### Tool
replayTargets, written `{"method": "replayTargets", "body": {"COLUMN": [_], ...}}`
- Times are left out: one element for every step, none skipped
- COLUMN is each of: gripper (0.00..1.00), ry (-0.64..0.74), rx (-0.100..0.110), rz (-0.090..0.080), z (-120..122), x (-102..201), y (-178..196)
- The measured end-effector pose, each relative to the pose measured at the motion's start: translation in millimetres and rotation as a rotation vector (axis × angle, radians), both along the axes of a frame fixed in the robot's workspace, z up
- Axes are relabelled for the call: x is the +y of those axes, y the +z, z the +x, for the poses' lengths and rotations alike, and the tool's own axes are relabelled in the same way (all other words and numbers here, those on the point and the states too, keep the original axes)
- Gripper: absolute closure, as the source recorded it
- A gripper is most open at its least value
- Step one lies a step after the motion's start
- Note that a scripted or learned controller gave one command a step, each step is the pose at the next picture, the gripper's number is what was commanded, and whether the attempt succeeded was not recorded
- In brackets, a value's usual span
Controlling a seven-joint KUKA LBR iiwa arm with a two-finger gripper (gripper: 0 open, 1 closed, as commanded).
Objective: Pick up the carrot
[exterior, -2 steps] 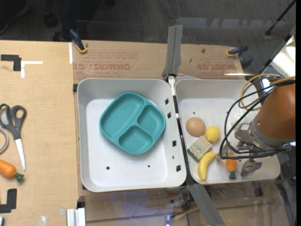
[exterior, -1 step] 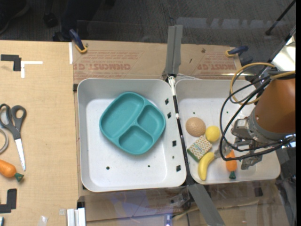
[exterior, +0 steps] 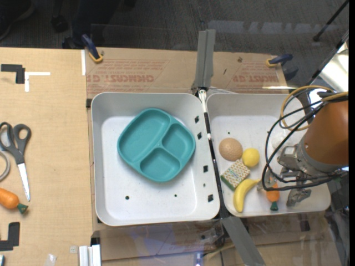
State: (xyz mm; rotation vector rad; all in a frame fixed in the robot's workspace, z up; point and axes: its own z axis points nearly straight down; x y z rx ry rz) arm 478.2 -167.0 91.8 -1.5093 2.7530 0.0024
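Observation:
A small orange carrot (exterior: 272,195) with a green stub lies near the front edge of the right bin (exterior: 260,114), just right of the banana (exterior: 242,193). My gripper (exterior: 284,182) hangs low over the bin's front right part, right beside the carrot and partly over it. The arm's orange band and looping cables hide what lies under the wrist. A second carrot (exterior: 9,199) with a green end lies on the wooden bench at the far left, outside both bins.
The right bin also holds a tan egg-shaped item (exterior: 231,148), a lemon (exterior: 251,157) and a speckled cracker-like block (exterior: 235,173). A teal divided plate (exterior: 157,144) sits in the left bin (exterior: 105,165). Scissors (exterior: 16,148) lie on the bench at left.

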Motion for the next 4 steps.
{"method": "replayTargets", "body": {"gripper": [0.00, 0.00, 0.00, 0.00], "ry": [-0.493, -0.668, -0.569, -0.923], "rx": [-0.002, 0.001, -0.003, -0.002], "rz": [0.000, 0.000, 0.000, 0.000], "z": [2.8, 10.3, 10.4, 7.8], "x": [-7.0, 12.7, -8.1, -19.7], "y": [45.9, -0.1, 1.1, 27.1]}}
